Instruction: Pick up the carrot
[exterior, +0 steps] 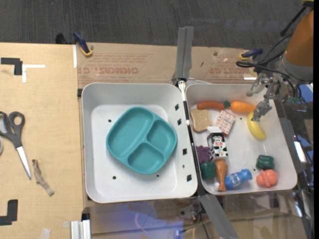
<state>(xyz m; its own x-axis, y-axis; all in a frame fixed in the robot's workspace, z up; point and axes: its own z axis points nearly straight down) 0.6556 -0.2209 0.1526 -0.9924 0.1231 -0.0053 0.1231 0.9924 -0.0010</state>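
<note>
We see the carrot (242, 106) lying flat at the back of the right bin (285, 133), green end toward a hot dog (211, 105) just left of it. The hand (261, 109) sits just right of the carrot, above a banana (256, 127); its metal fingers (259, 112) overlap the banana's top end, and we can't tell if they're spread or pressed together, too small & cluttered w/ cables. Nothing visibly pinched. Arm is cut off at the right edge, only the orange band (301, 39) shows.

Rest of right bin: bread slice (200, 120), pink packet (225, 121), small carton (217, 144), purple grapes (203, 154), drumstick (221, 172) partly over a blue bottle (238, 178), green pepper (264, 162), orange-pink fruit (267, 179), and a dark green item, type unclear. Left bin (92, 148) holds a teal divided plate (142, 140). Scissors (15, 136) on the worktop (45, 108) at left, partly cut off.
</note>
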